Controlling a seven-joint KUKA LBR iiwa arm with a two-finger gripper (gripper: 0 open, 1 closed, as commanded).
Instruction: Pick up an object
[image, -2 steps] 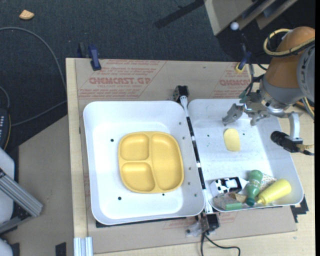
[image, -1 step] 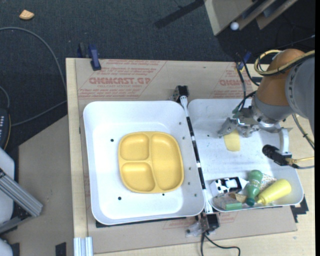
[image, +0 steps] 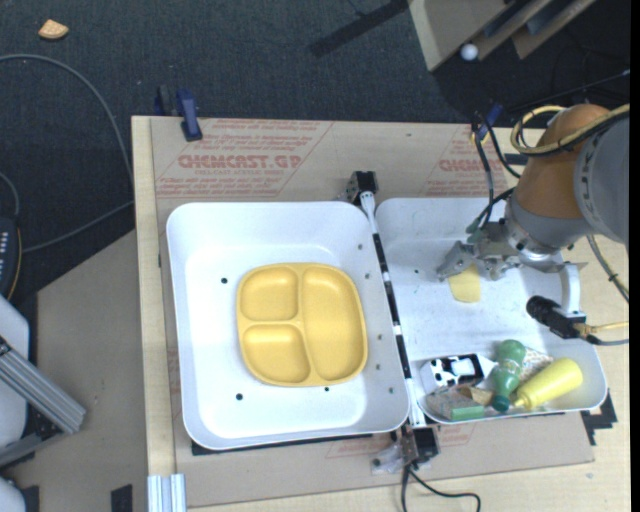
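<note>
While jaws (image: 472, 262) hover, yellow block (image: 465, 288) lies just below — apart.

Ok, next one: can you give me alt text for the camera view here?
A grey arm with an orange band reaches from the right into the right bin, its tool just above a small pale yellow piece. A heap of objects fills that bin's near corner; the left bin holds a yellow divided plate.
</note>
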